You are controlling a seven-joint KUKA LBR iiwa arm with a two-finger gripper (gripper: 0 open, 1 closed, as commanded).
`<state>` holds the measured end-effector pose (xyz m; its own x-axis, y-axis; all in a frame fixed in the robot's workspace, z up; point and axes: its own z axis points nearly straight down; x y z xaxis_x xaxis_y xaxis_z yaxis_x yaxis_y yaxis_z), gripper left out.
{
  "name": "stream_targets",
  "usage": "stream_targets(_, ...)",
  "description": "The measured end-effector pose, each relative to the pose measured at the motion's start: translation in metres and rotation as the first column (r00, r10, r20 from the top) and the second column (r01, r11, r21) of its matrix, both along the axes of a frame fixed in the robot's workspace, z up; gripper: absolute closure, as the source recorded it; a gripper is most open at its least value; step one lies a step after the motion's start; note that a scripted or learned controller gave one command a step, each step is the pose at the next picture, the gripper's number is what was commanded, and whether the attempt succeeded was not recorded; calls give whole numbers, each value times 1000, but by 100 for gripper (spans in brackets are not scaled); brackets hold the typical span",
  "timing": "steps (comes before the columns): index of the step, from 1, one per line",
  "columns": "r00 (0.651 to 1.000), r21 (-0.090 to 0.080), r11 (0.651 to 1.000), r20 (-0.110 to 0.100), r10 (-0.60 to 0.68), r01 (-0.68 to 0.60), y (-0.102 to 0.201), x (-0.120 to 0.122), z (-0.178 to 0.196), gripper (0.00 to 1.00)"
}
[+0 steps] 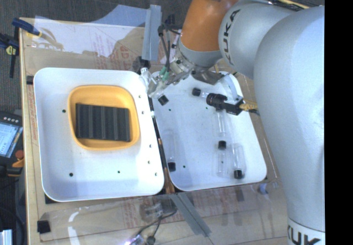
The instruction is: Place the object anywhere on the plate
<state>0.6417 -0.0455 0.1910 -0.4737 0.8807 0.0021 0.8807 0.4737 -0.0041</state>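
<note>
**Gripper low at right bin's upper-left corner**

From my feed, the gripper [156,81] sits at the upper-left corner of the right bin [190,177], beside the rim shared with the left bin [49,177]. I can't tell its finger state. A small black object [162,99] lies just below it. The yellow plate [83,97] with a dark ribbed centre sits in the left bin.

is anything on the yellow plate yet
No. The yellow plate in the left bin carries nothing besides its own dark ribbed centre; the clear tubes lie in the right bin.
</note>
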Motion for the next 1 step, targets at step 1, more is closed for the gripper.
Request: stream_targets(1, 1000, 0, 1000, 0, -1, 1, 0, 0, 0, 0)
